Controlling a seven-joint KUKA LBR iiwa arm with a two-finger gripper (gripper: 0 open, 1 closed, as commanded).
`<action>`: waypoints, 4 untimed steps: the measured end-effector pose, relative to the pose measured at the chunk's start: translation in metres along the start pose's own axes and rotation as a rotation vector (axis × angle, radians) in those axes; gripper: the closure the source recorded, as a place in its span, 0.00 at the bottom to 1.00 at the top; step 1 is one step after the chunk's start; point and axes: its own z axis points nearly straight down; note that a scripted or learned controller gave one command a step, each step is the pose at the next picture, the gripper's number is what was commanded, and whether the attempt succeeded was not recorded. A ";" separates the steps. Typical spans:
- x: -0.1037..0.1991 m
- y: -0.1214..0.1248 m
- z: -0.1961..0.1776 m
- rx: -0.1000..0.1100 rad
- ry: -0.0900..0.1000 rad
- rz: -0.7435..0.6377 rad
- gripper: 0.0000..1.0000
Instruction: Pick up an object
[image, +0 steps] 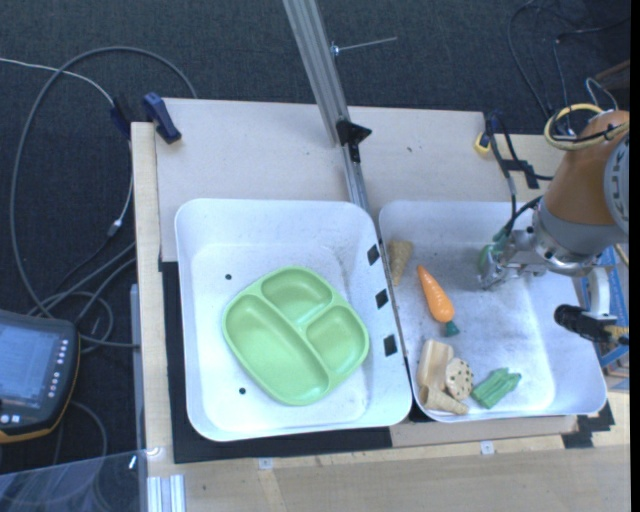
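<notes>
Here the left bin (200, 240) holds a green divided plate (295, 335), and the right bin (560, 400), the landmark for what follows, holds the small items. The arm (585, 190) reaches over that bin's right rim, and its gripper (492, 268) hangs low over the bin's upper middle; nothing shows between its tips, and how far it is parted I cannot tell.

I judge this the approach step, with no grasp made yet. The carrot (435, 295), the likeliest target, lies on the bin's floor left of centre, just left of and below the gripper. Its long axis runs on a diagonal, pointed orange tip toward the bin's upper left, green stub toward the lower right. The next move calls for shifting left, turning the wrist across that axis, then descending.

Near the bin's front wall lie a tan block (435, 365), a dotted piece (458, 375) and a green piece (496, 386).
</notes>
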 end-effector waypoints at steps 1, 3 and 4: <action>-0.002 0.001 -0.065 -0.007 -0.003 0.000 1.00; 0.044 -0.009 -0.115 0.003 0.002 -0.003 1.00; 0.095 -0.016 -0.129 0.002 0.003 -0.005 1.00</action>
